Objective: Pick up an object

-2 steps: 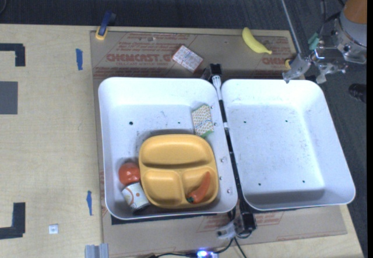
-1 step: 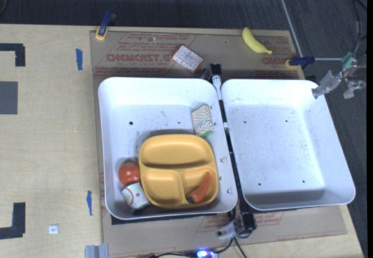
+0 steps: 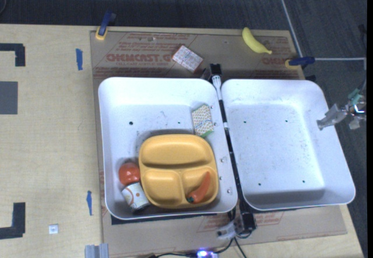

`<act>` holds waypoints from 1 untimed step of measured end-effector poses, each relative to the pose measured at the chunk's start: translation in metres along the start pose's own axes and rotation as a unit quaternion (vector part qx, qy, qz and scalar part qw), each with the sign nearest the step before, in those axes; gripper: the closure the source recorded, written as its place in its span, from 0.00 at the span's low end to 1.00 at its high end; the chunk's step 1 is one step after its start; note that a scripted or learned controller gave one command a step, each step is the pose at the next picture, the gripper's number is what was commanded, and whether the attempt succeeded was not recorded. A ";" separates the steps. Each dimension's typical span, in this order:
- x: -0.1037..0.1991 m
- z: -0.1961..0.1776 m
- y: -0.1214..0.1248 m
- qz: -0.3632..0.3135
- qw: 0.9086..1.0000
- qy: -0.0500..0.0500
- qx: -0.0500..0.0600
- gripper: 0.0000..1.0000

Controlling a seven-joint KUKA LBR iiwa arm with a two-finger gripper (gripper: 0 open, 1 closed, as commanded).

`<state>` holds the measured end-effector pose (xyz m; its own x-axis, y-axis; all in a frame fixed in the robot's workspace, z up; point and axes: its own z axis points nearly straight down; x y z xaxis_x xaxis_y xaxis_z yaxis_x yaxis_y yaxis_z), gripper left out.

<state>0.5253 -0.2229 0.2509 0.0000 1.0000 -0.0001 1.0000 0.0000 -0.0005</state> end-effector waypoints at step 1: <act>-0.001 -0.004 -0.046 0.000 1.000 0.000 0.000 0.00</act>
<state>0.4795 -0.2239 0.2547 0.0005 1.0000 0.0008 1.0000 -0.0005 -0.0008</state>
